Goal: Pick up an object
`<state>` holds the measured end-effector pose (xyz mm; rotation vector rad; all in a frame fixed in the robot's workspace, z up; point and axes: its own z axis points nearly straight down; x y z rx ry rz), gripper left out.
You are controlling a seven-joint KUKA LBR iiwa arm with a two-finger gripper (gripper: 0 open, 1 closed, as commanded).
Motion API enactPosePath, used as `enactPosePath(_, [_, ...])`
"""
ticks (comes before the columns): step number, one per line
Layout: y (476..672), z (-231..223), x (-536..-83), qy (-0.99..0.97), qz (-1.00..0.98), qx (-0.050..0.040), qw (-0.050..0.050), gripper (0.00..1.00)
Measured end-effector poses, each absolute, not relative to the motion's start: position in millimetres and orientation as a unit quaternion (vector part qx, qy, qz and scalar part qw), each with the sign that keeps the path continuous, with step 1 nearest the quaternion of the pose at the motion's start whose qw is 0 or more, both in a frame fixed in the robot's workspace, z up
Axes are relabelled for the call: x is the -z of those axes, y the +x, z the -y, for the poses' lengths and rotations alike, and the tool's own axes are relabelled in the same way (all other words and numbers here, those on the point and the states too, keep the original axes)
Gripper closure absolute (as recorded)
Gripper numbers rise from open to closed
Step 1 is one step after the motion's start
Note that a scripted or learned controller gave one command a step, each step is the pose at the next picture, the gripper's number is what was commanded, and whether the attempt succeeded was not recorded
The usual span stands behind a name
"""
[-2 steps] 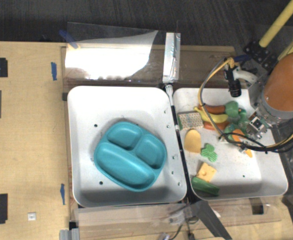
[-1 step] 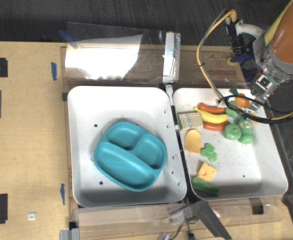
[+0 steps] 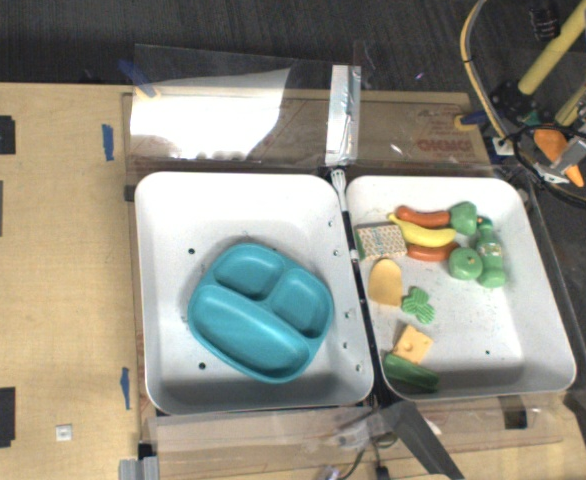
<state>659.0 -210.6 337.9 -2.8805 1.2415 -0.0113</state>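
Observation:
The right bin (image 3: pixel 548 358) holds several toy foods. A red sausage (image 3: pixel 423 215) lies above a yellow banana (image 3: pixel 428 235), with green pieces (image 3: pixel 476 251) clustered to their right. A checked cracker (image 3: pixel 380 240) and a pale orange piece (image 3: pixel 385 282) sit near the bin's left wall. Below them lie a small green leafy piece (image 3: pixel 419 306), an orange cheese block (image 3: pixel 412 345) and a dark green cucumber (image 3: pixel 410 372). Part of the arm (image 3: pixel 563 28), with yellow and orange parts and cables, shows at the top right, beyond the bins.
The left bin (image 3: pixel 163 218) holds a teal divided plate (image 3: pixel 261 311). A clear plastic sheet (image 3: pixel 213 113) and a silver taped strip (image 3: pixel 341 118) lie behind the bins. Tan bench top (image 3: pixel 43 268) stretches to the left.

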Motion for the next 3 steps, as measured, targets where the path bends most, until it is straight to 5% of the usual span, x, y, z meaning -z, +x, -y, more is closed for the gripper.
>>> enactPosePath(1, [666.9, 213, -269, -0.945, -0.326, -0.0020, 0.002, 1.00])
enactPosePath(3, [667.5, 220, -179, -0.994, -0.112, 0.0006, 0.002, 1.00])
